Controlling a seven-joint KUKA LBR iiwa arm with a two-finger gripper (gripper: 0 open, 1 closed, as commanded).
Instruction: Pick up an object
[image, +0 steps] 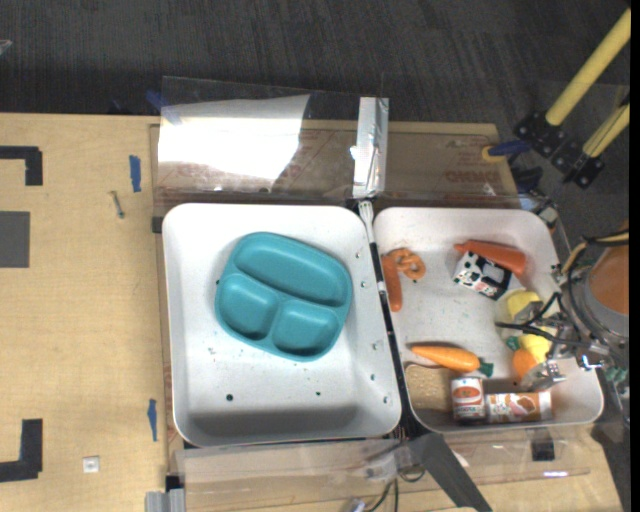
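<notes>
The right bin holds several small items. A carrot lies near its middle front, with a small can and a labelled tube by the front wall. A yellow lemon and an orange fruit sit at the right side. An orange pepper, a black-and-white toy, a curled orange shrimp and a red stick lie further back. My gripper hangs low over the bin's right side, next to the orange fruit and just above the tube, partly masked by cables.
The left bin carries a teal divided plate. A clear plastic sheet and a metal strip lie behind the bins. Yellow-handled tools stand at the back right. The arm's orange band overhangs the right bin's rim.
</notes>
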